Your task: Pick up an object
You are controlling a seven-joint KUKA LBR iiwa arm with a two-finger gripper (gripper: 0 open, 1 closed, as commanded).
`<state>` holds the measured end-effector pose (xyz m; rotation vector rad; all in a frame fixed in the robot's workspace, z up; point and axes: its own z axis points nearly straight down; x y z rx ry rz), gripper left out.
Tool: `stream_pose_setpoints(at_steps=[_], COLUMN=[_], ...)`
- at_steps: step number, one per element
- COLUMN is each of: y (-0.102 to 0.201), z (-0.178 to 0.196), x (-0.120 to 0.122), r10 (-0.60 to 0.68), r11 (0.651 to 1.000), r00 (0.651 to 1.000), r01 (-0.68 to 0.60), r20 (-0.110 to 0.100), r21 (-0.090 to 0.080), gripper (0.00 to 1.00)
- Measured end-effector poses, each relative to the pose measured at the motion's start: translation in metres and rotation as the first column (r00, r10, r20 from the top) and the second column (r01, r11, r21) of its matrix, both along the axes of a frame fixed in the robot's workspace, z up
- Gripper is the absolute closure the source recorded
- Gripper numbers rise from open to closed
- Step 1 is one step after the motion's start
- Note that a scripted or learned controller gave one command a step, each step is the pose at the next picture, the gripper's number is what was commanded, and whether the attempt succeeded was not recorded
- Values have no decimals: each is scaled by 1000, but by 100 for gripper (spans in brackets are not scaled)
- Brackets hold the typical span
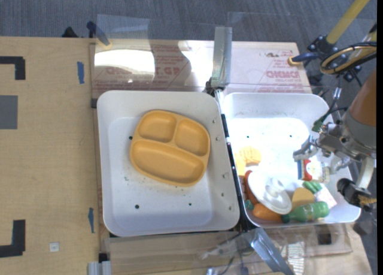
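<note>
**Claw low over the right bin, just beside the toy pile**

You have 2 shallow white bins side by side on the tan surface (42, 166). The left white bin (114, 208) carries a single orange plastic plate with 3 compartments (170, 147), lying flat near the bin's middle and tilted a little in plan.

The right white bin (269, 118) holds the objects you could pick, all gathered in its near half. Look at the near right corner: a white round lid-like piece (274, 193) rests on top of the pile, with a yellow wedge-shaped block (302, 196) touching its right side and a green bottle-shaped toy (311, 210) lying along the near wall. An orange carrot-like toy (263, 211) pokes out beneath the white piece. A pale yellow corn-like toy (248, 157) lies apart from the pile, closer to the bin's left wall.

The grey arm with its orange band (365, 109) reaches in from the right, and the claw (316, 159) sits over the bin's right side. The pile lies just beside and nearer the camera than the claw, with the yellow block closest. A red-and-white item (311, 169) shows right at the claw, but you cannot tell whether it is between the fingers; nor can you tell if the claw is open or closed.
</note>
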<state>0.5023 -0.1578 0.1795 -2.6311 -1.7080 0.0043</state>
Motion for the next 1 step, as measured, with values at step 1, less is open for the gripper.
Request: stream_pose_setpoints(at_steps=[1], y=[46], z=[-17], x=[45], r10=[72], r11=[997], r00=[997], r01=[-72], r20=[3], r21=[-1], gripper=[100])
